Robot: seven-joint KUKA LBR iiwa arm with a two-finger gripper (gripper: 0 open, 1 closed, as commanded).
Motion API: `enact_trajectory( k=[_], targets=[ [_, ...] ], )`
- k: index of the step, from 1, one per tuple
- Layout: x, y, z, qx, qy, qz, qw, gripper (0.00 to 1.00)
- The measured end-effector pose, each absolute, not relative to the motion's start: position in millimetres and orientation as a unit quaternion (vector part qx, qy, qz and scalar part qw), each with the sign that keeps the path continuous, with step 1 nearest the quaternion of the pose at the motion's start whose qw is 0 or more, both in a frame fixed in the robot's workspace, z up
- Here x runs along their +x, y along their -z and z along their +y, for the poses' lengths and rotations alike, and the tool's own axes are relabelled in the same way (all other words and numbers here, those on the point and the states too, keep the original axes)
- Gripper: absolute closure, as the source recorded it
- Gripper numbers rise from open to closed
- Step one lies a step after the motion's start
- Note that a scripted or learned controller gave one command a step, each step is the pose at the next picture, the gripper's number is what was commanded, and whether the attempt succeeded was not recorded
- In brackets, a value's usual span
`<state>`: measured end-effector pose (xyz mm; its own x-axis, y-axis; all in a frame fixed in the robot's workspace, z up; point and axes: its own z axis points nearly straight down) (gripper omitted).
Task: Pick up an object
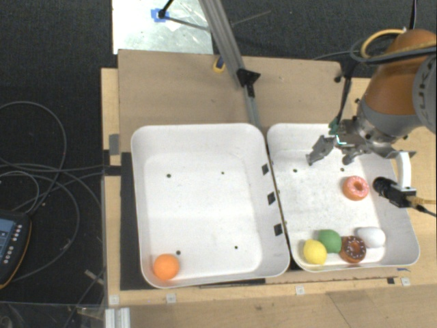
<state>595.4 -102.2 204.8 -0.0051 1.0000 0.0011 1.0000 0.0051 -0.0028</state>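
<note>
Floor: dark speckled carpet (61, 60) surrounds the bench, with thin black cables (41, 176) looping at the left and a dark handheld device (10, 241) cut off by the left edge.
Bench (184, 94): flat, matte, pale brown board carrying 2 shallow bins side by side.
Left white plastic bin (198, 130): smooth, with rounded corners; 1 smooth orange ball (165, 266) lies in its near left corner.
Right white plastic bin (307, 203): a pink-iced ring doughnut (355, 188) lies alone near the right wall. 4 things crowd the near edge: a yellow rounded fruit shape (315, 251), a green ball (330, 240), a brown sprinkled ring doughnut (353, 249) and a white egg-shaped piece (371, 237).
Hard to make out: the yellow shape and the brown doughnut partly cover the green ball.
Tool (329, 160): 2 grey fingers spread apart with nothing between them, over the right bin's far half, left of the pink doughnut and apart from it.
Arm (396, 80): grey and orange, cut off at the right edge.
</note>
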Motion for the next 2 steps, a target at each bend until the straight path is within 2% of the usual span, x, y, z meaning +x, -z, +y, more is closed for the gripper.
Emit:
enact_trajectory(
  k=[1,2],
  targets=[
    [596.2,-207.0,-102.5,-0.706,0.0006,-0.708,0.0,0.0],
    [599.5,-163.6,-107.2,-0.707,-0.0008,-0.707,0.001,0.0]
  ],
)
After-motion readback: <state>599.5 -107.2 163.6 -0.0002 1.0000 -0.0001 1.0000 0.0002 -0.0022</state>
